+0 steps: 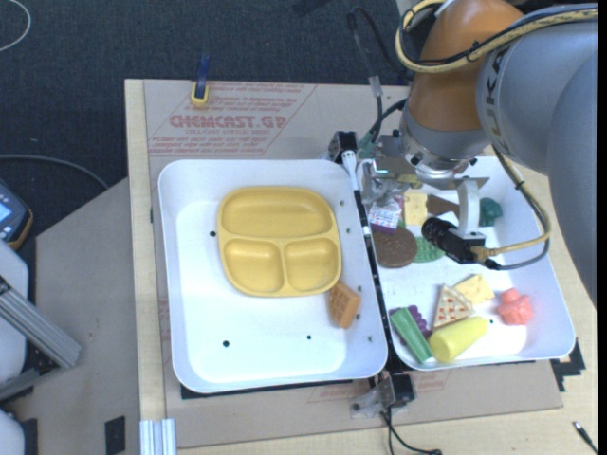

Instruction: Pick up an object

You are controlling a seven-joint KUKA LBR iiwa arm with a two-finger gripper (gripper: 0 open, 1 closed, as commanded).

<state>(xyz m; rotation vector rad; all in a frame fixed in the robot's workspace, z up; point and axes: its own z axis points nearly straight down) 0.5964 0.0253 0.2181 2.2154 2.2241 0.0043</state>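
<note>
**Gripper low in the right bin, nothing grabbed yet**

The gripper [387, 190] sits low at the right bin's [555, 325] back-left corner, right over a small pink-and-white packet [384, 218], with the brown cookie [395, 247] just in front. Can't tell if it's apart or together from this angle. The arm [455, 55] reaches in from the right, wrist pointing straight down.

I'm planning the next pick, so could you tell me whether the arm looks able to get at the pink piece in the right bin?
Probably yes. The pink piece lies by itself near the right bin's right side, nothing on top, and the gripper is over that same bin.
</note>
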